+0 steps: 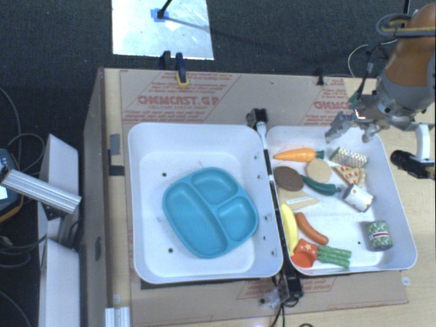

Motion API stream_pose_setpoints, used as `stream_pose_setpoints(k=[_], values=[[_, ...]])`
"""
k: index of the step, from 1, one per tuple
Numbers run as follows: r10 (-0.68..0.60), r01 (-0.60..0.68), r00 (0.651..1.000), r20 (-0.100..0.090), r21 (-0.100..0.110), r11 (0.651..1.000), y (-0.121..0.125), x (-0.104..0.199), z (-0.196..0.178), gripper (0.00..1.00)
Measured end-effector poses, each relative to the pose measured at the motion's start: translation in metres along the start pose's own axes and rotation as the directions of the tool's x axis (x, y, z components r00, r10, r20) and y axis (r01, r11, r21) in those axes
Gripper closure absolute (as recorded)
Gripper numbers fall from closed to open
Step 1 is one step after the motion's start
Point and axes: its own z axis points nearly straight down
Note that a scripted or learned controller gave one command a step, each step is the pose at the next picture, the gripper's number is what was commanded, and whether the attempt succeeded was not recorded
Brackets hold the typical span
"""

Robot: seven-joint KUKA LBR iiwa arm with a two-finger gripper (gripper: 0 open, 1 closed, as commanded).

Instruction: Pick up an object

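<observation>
Gripper (pixel 354 125) spread wide, empty, above right bin's (pixel 398 203) far edge. Nearest: pepper (pixel 304 253), beans (pixel 333 255), can (pixel 379 235); then sausage (pixel 311 228), banana (pixel 289 229); farthest carrot (pixel 295 154), nearly under gripper. Approach step, prob. Next: pick target, drop straight down, close.

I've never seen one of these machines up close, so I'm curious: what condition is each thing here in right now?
hand: open, holding nothing, above the right bin's far edge.
blue tray: lying flat in the left bin, nothing in its compartments.
carrot: lying on its side in the right bin.
small can: lying on its side near the right bin's near corner.
banana: lying along the divider wall.
</observation>
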Motion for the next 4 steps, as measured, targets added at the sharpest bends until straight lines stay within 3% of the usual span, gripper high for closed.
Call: stream_pose_setpoints(k=[1,2,3,4], values=[[-0.002,0.002,1.0,-0.001,0.003,1.0,-0.035,0.038,0.07,0.0],[0.0,0.0,1.0,0.002,-0.017,1.0,-0.066,0.051,0.121,0.0],[-0.001,0.001,1.0,0.002,-0.01,1.0,-0.025,0.058,0.132,0.0],[0.006,-0.006,1.0,-0.009,0.03,1.0,0.021,0.048,0.134,0.0]])
